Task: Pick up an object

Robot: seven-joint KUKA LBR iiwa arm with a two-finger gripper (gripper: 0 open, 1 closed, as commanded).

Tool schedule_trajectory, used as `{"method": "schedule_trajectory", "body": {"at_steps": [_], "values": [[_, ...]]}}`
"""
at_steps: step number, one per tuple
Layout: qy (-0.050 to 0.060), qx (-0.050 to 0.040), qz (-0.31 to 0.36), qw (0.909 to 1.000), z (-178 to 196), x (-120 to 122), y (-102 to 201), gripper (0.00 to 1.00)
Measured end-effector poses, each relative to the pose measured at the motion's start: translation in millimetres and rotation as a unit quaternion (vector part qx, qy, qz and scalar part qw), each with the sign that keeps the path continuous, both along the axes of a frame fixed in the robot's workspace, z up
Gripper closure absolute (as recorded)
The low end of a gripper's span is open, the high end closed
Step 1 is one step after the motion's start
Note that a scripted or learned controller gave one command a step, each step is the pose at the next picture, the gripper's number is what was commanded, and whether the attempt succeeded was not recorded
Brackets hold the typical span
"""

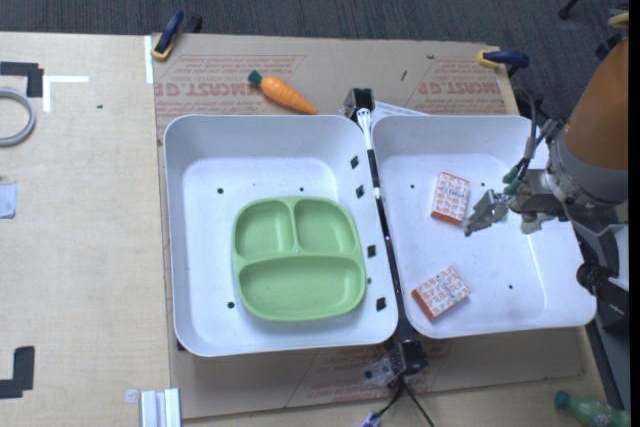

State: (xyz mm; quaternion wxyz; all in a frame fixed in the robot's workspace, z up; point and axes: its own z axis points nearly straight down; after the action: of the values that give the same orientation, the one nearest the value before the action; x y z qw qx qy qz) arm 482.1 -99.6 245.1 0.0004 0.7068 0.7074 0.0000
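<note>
The gripper [487, 213] hovers in the right bin [560, 310], fingers slightly apart and holding nothing (just beside the upper packet [450, 197]); picking is not yet done.

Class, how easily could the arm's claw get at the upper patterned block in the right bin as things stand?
Probably easily. The claw hangs just right of the upper patterned block, with bare floor of the right bin between them and nothing on top of the block.
</note>
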Motion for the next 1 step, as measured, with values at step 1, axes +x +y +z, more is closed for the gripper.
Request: {"method": "schedule_trajectory", "body": {"at_steps": [1], "values": [[0.0,0.0,0.005,1.0,-25.2,73.5,-3.4,0.0]]}}
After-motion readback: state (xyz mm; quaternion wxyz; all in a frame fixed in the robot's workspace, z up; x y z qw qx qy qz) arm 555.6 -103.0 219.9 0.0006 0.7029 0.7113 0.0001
